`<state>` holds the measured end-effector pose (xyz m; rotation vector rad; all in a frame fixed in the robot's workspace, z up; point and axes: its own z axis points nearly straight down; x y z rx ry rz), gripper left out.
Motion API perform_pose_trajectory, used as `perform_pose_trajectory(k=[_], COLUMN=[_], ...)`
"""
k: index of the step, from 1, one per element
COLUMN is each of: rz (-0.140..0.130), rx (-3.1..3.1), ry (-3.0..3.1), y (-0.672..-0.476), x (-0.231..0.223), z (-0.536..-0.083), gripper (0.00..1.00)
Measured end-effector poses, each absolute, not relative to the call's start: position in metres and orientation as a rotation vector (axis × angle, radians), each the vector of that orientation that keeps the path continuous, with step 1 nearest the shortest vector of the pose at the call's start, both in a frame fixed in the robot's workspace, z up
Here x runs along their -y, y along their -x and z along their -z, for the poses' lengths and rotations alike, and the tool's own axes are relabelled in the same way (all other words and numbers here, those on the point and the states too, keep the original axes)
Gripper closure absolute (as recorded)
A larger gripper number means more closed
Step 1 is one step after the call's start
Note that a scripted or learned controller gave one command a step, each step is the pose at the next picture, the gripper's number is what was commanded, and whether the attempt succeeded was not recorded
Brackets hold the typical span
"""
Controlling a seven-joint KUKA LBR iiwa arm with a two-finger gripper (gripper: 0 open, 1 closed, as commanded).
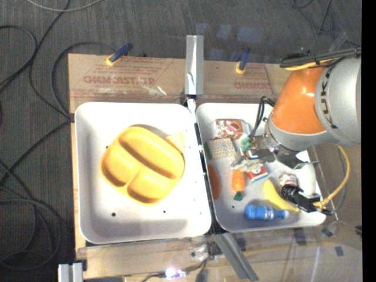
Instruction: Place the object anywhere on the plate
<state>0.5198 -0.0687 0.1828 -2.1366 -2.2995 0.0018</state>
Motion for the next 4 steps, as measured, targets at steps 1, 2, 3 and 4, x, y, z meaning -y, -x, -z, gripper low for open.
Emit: perform_pose_trajectory(k=[1, 2, 3, 4], rz=[-0.007, -0.008, -0.011, -0.011], rx=[2.087, 2.088, 1.663, 1.619], ry=[2.346, 2.347, 2.668, 2.691], y=[-0.575, -0.528, -0.620, -0.514], x=[0.030, -0.004, -0.025, -0.052], z=[-0.196, -0.202, -0.216, -0.248], gripper=[1.00, 1.00, 1.00, 1.00])
